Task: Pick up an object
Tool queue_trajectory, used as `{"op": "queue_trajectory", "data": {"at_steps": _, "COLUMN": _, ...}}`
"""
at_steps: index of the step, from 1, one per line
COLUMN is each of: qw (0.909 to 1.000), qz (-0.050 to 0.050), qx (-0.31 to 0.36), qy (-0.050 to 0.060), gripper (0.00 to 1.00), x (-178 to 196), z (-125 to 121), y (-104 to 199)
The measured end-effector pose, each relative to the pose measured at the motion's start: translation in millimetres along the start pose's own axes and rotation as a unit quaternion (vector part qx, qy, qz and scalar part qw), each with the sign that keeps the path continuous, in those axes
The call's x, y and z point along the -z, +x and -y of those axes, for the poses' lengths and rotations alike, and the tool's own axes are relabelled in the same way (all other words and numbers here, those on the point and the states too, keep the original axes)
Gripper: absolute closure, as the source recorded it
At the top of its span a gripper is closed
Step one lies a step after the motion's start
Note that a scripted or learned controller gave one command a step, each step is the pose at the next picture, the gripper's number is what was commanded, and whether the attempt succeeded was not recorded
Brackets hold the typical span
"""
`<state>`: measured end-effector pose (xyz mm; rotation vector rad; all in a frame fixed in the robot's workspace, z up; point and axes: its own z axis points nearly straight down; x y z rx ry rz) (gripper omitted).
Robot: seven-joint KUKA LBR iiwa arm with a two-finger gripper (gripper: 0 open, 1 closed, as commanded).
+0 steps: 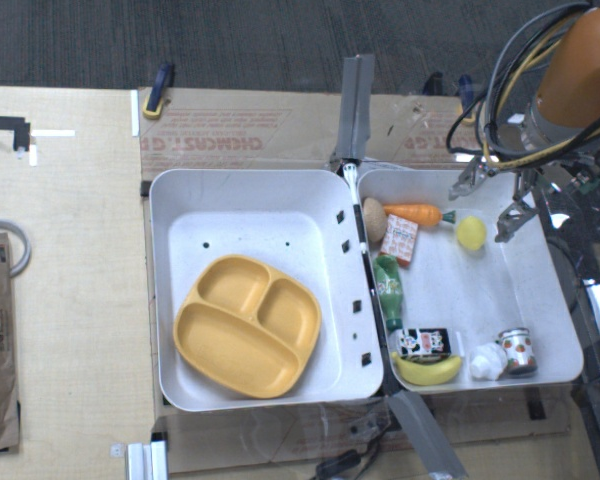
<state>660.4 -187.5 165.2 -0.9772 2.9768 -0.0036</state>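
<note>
The end effector (492, 203) hangs with its two metal fingers spread apart and nothing between them, above the far right part of the right bin (565, 298). The nearest thing to it is a small round yellow lemon (470, 233), lying on the bin floor just beside and slightly nearer the bin's middle than the fingers, not touching them.

Beside the lemon, along the bin's far edge, lies a smooth orange carrot (416, 213), next to a brown potato (373, 219) in the far left corner. A red-and-white carton (401, 239) and a green packet (388, 290) lie along the left wall. At the near edge sit a black-and-white box (423, 343), a curved banana (428, 370), a crumpled white piece (485, 365) and a small can (518, 351).

The left bin (170, 298) holds a yellow plastic plate (247, 325) with three compartments.
</note>
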Motion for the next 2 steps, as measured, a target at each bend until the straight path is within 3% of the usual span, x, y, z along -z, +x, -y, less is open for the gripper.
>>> {"op": "queue_trajectory", "data": {"at_steps": 1, "qw": 1.0, "qz": 0.003, "qx": -0.002, "qy": 0.001, "gripper": 1.0, "x": 10.5, "z": 1.0, "y": -1.3}}
{"op": "queue_trajectory", "data": {"at_steps": 2, "qw": 1.0, "qz": 0.003, "qx": -0.002, "qy": 0.001, "gripper": 0.0, "x": 10.1, "z": 0.8, "y": -1.3}}
